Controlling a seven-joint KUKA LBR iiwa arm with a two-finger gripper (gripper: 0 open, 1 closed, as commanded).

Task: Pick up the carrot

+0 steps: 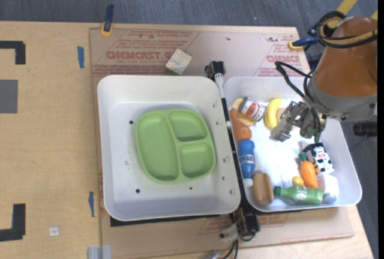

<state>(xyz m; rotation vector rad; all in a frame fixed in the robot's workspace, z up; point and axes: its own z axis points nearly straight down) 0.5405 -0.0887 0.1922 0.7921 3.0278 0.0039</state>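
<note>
On the left, the brown tabletop (pixel 48 132) is lying mostly bare. Next comes the left white bin (pixel 114 132), and a green plate (pixel 175 145) with three parts is sitting flat in the middle of it. A small patterned block (pixel 179 62) is resting on the cardboard just behind that bin.

The right white bin (pixel 351 177) is holding lots of toys. A blue bottle (pixel 246 157) and a brown bread roll (pixel 262 187) are lying along its left side. A red and white can (pixel 252 110) and a yellow banana (pixel 274 111) are sitting near its back.

The gripper (pixel 287 125) is hanging over the middle of the right bin with its fingers spread apart, and nothing is sitting between them. So the picking up is not done yet.

The carrot (pixel 308 172) is lying toward the right front of that bin, apart from the gripper. A black and white cow toy (pixel 322 157) is touching it from behind, and a green bottle (pixel 300 194) is lying just in front. The room around the carrot is looking tight, and the bin's right wall is close too, so the gripper is probably needing to come straight down from above.
</note>
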